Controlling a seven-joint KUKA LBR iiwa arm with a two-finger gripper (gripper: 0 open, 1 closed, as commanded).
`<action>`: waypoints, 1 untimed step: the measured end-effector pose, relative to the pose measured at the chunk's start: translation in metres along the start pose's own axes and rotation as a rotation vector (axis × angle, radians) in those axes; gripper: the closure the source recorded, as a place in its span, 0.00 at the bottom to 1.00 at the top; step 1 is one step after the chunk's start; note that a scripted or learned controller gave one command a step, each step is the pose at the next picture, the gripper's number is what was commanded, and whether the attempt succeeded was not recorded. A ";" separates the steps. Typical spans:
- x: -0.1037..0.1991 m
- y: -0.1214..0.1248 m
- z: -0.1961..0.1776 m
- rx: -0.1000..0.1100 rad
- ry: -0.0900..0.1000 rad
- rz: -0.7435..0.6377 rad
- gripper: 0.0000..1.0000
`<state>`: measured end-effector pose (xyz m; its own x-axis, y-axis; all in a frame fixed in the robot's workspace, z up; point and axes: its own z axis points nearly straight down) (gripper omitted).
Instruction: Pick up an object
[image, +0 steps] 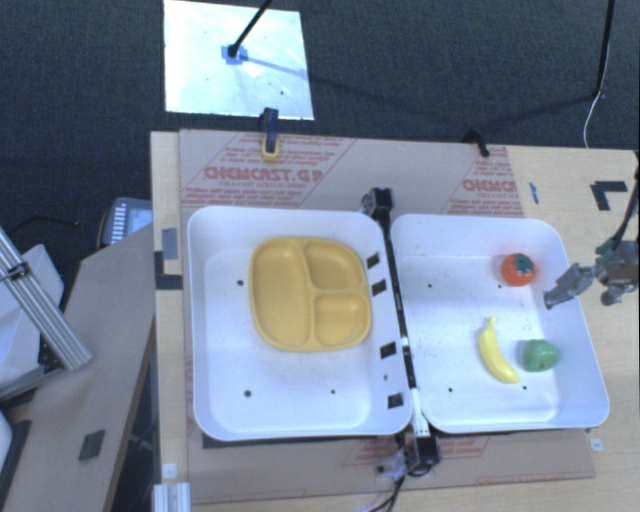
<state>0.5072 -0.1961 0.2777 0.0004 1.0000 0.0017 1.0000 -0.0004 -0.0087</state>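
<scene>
**A:** Where do you stand on the pick?

**B:** You're at the approach; nothing is lifted yet. Nearest you in the right bin (575, 400) lies the banana (497, 352), a smooth curved yellow toy, long axis roughly twelve to five o'clock. Just beside it, at its three o'clock, sits the green fruit (540, 355), small, rounded, glossy. Farther up, at about one o'clock from the banana, is the tomato (517, 269), an orange-red ball with a green cap.

**A:** And the claw?

**B:** Your gripper (588, 284) hangs over the bin's right rim, at the tomato's three o'clock and apart from it. Two grey fingers (562, 287) show spread with a gap between them, and nothing sits in that gap.

**A:** Next move?

**B:** I'd judge you need to travel toward nine o'clock over one fruit, then descend. Round, slick pieces may squirt out; the banana wants its narrow width straddled.

**A:** Beyond that?

**B:** The left bin (215, 400) holds a matte yellow three-compartment tray (309, 294).
</scene>
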 end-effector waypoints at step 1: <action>0.001 0.002 -0.005 -0.010 -0.002 -0.004 0.00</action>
<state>0.5094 -0.1953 0.2832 -0.0035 1.0000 -0.0008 1.0000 0.0035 0.0014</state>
